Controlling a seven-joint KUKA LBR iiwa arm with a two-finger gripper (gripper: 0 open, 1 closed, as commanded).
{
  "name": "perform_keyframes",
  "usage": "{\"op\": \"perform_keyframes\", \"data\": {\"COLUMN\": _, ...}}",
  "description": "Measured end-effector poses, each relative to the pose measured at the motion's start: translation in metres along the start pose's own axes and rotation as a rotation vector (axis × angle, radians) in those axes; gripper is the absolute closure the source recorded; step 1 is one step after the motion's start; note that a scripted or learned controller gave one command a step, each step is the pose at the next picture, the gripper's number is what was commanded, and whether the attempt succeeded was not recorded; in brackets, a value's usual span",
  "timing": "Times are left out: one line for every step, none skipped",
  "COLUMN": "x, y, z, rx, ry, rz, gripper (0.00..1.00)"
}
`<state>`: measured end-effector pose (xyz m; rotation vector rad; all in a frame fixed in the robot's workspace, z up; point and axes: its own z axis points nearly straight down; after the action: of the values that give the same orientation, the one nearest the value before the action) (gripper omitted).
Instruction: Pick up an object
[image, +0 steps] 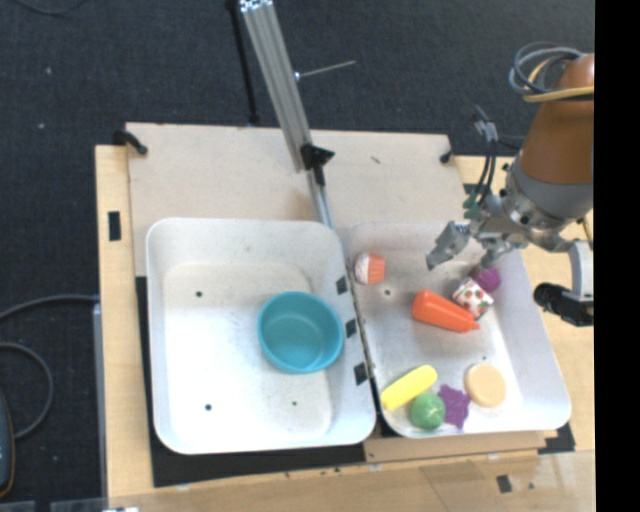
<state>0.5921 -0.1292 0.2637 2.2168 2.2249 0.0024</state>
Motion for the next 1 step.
{"op": "perform_keyframes", "data": {"x": 0.0001, "y": 0.0000, "z": 0.0000, "rx": 0.000, "ry": 0.000, "rz": 0.001, "gripper": 0.00}}
